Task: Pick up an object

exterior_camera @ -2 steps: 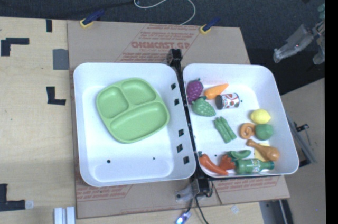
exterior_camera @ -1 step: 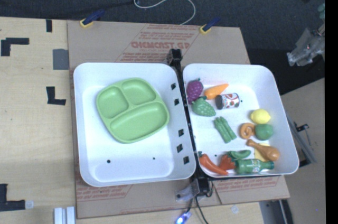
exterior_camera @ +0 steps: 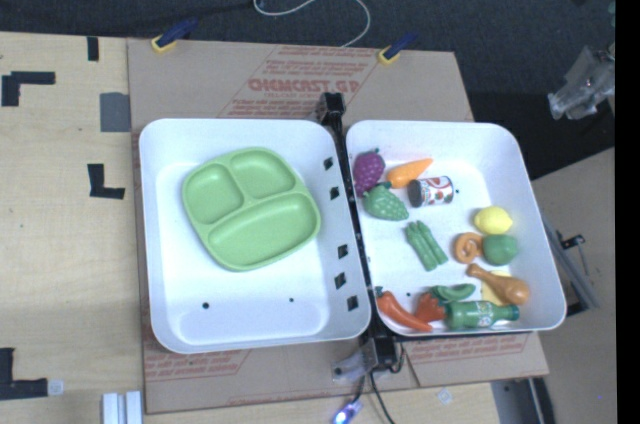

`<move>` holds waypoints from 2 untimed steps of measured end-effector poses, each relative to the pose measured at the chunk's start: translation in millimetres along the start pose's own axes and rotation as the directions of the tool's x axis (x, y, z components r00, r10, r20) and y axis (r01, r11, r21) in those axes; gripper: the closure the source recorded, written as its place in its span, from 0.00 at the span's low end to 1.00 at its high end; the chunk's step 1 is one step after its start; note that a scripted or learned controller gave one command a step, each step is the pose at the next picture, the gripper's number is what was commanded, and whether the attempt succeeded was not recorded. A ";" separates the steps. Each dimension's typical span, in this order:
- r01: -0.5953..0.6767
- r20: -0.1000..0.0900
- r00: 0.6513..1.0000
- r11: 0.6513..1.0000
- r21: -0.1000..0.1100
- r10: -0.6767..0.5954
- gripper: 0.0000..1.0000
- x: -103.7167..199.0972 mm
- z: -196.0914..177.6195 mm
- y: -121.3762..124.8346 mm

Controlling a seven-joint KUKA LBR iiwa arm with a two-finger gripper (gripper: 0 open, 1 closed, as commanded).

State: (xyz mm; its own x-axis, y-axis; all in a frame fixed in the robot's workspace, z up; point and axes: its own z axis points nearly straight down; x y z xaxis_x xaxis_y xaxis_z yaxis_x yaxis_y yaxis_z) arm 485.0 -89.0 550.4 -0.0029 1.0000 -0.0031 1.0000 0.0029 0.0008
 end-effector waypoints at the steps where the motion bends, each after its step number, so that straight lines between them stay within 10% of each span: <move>1: 0.001 0.000 1.000 1.000 0.000 -0.001 1.00 0.3 -9.7 0.5; 2: 0.001 0.001 1.000 1.000 0.000 -0.001 1.00 0.5 -19.8 1.1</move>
State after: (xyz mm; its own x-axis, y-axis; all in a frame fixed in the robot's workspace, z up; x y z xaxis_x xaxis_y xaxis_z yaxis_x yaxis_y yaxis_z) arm 486.0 -88.5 570.2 -0.0042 1.0000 -0.0037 1.0000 0.0042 0.0006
